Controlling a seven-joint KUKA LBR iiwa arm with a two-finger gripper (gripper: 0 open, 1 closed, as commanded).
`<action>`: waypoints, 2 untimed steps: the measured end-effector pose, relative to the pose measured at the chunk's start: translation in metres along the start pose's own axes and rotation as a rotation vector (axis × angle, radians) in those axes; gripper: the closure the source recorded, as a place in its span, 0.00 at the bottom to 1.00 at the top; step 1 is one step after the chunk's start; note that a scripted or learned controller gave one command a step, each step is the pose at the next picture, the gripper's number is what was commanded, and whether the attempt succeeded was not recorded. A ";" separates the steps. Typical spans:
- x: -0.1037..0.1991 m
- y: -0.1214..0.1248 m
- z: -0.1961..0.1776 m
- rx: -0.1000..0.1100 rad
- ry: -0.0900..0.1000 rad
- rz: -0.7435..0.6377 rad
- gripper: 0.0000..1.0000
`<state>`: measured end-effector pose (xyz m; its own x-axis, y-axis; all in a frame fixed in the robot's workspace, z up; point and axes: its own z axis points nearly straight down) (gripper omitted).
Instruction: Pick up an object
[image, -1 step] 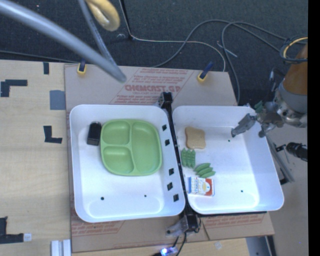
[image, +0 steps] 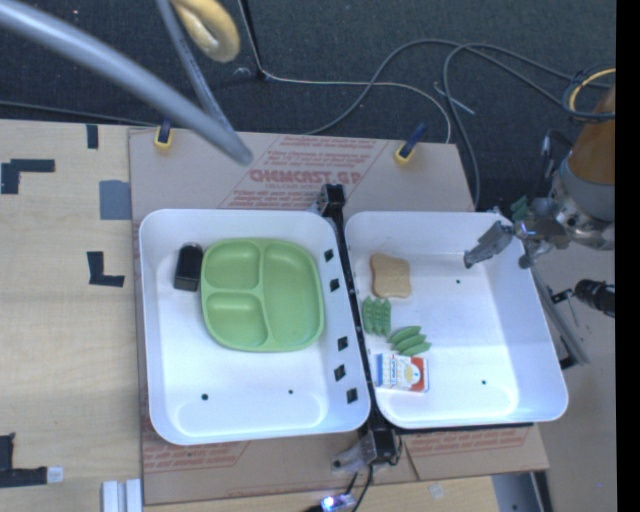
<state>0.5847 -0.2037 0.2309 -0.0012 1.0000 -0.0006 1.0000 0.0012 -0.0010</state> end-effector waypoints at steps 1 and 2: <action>-0.007 -0.005 0.060 0.006 0.001 0.001 0.00; -0.002 0.002 0.118 0.006 0.001 -0.002 0.00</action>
